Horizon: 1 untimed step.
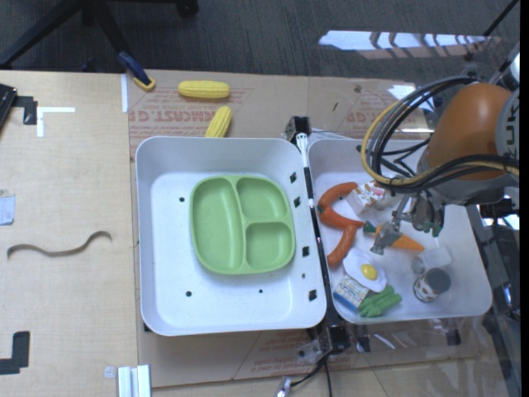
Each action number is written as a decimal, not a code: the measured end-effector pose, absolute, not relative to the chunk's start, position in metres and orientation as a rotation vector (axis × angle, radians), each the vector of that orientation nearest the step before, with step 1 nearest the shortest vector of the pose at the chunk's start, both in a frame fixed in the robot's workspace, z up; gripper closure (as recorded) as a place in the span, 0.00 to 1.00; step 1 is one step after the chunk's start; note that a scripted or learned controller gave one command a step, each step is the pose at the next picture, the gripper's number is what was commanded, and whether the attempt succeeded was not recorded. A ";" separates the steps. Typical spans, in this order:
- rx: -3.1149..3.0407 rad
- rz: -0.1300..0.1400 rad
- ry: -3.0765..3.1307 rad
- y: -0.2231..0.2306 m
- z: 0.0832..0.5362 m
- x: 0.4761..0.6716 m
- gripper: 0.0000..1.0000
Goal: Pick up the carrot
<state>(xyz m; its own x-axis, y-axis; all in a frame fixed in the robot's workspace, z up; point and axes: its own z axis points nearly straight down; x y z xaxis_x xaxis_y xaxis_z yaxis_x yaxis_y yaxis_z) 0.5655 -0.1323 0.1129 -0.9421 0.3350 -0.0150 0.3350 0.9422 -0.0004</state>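
Observation:
The carrot (407,243) is a small orange piece lying in the right bin (463,304), near its middle. My gripper (386,236) hangs low over the bin right at the carrot's left end, touching or nearly touching it. The carrot's right part sticks out past the gripper toward the right. From this angle I cannot make out whether the carrot sits inside the gripper or just beside it. The grey arm with its orange band (471,126) reaches in from the right above the bin.
Around the carrot lie orange-red sausages (340,246), a fried egg (365,270), a small carton (351,291), a green pea pod (380,303), a can (432,284) and a small packet (369,195). The left bin (157,222) holds a green divided plate (244,223). Two corn cobs (204,90) lie behind it.

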 end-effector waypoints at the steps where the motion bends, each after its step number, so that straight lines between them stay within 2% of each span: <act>1: 0.567 -0.002 3.085 -0.189 0.092 0.557 0.00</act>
<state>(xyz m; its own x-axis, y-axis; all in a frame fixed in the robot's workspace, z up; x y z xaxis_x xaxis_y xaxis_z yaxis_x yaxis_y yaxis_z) 0.5573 -0.1888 0.0922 -0.9346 0.3555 -0.0049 0.3555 0.9347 -0.0001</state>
